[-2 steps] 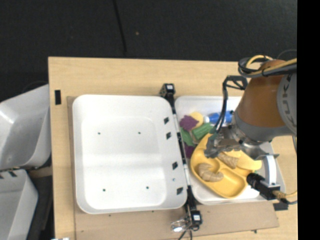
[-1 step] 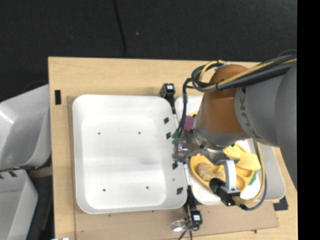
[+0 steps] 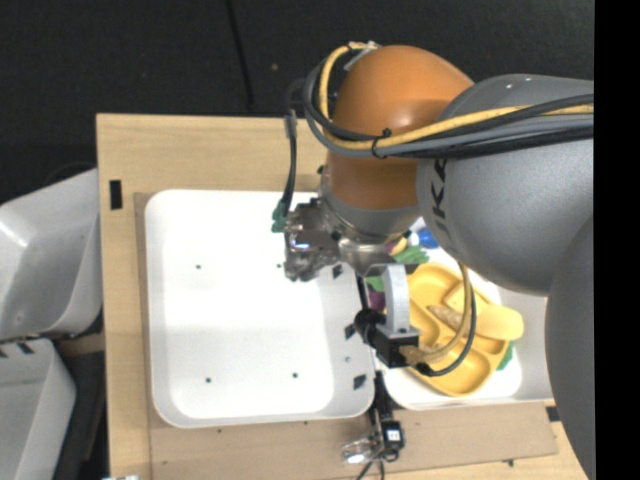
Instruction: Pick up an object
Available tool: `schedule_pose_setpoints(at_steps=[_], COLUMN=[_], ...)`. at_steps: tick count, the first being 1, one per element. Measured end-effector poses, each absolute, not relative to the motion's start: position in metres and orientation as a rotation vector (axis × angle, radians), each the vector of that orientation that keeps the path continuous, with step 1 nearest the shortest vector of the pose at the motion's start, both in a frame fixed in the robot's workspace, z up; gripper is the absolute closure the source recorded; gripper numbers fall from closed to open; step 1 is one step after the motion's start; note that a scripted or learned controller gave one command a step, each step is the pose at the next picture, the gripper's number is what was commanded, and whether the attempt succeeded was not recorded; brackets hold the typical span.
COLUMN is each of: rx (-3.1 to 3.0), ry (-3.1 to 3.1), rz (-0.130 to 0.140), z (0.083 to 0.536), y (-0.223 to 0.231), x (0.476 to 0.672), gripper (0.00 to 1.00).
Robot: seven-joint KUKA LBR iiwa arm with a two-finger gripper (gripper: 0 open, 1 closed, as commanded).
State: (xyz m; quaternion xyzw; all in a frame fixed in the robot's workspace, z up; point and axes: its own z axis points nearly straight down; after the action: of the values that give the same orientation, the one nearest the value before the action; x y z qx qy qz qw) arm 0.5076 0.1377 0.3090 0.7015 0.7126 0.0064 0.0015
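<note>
My gripper [image 3: 303, 253] hangs below the orange wrist band [image 3: 385, 108], over the right edge of the left bin [image 3: 230, 318] near the divider between the two bins. Its tip is a dark, blurred mass, and I cannot make out anything held in it. In the right bin [image 3: 500, 388] lies a large yellow object [image 3: 460, 323], with a small purple piece [image 3: 376, 282] at its left and a blue piece [image 3: 426, 238] behind it. The arm hides much of the right bin.
The grey arm body [image 3: 520, 188] fills the right of the view. A black cable mount [image 3: 388, 340] hangs over the divider. A small metal clip [image 3: 368, 450] sits on the wooden bench front. A green scrap [image 3: 508, 356] peeks beside the yellow object.
</note>
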Motion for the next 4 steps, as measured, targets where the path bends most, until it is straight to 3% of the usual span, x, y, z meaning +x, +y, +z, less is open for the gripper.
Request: schedule_pose_setpoints(at_steps=[1, 2, 3, 4], rx=[2.209, 2.194, 2.219, 2.22], ry=[2.232, 2.246, 2.216, 2.214], rz=[-0.003, -0.005, 0.009, 0.01], z=[0.314, 0.324, 0.392, 0.458], y=[0.129, 0.128, 0.09, 0.042], x=[0.507, 0.508, 0.522, 0.501], gripper=[1.0, 1.0, 1.0, 1.0])
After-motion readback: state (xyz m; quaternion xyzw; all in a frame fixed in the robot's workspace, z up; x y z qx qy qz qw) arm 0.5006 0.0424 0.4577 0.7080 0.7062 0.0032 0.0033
